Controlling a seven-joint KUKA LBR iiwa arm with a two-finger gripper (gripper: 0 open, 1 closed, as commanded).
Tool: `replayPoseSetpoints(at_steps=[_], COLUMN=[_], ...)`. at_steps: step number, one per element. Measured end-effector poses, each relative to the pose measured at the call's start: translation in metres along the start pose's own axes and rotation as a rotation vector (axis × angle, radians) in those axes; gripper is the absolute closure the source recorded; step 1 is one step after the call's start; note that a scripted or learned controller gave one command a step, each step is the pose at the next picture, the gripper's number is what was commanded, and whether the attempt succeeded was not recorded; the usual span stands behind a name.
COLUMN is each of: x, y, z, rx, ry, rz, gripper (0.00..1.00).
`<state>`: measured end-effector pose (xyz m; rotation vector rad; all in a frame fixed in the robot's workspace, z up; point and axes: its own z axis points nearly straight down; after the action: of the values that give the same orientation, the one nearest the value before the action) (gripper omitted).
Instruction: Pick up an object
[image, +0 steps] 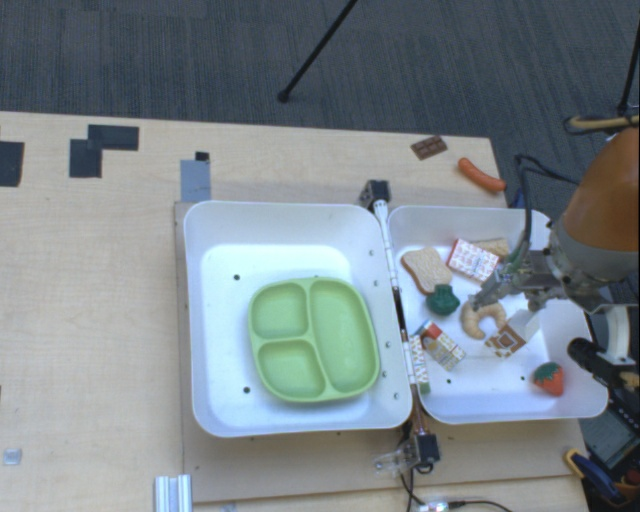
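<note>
The croissant (484, 317) lay in the right bin (500, 398), just below my gripper (503, 287); whether my gripper was open or gripping anything I could not tell; near the croissant sat a green piece (441, 299), bread slice (427, 268) and strawberry (547, 378); the left bin (215, 300) held a green divided plate (313, 340).

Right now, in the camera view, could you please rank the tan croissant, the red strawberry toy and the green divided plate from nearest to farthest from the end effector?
1. Tan croissant, directly beside the end effector.
2. Red strawberry toy, right bin's lower right corner.
3. Green divided plate, in the left bin.
</note>
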<state>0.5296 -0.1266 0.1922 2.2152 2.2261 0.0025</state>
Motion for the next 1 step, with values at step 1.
replayPoseSetpoints(at_steps=[1], x=[-0.0072], y=[-0.0429], z=[0.1005], rx=[0.001], ry=[0.0], rz=[0.003], gripper=[0.0])
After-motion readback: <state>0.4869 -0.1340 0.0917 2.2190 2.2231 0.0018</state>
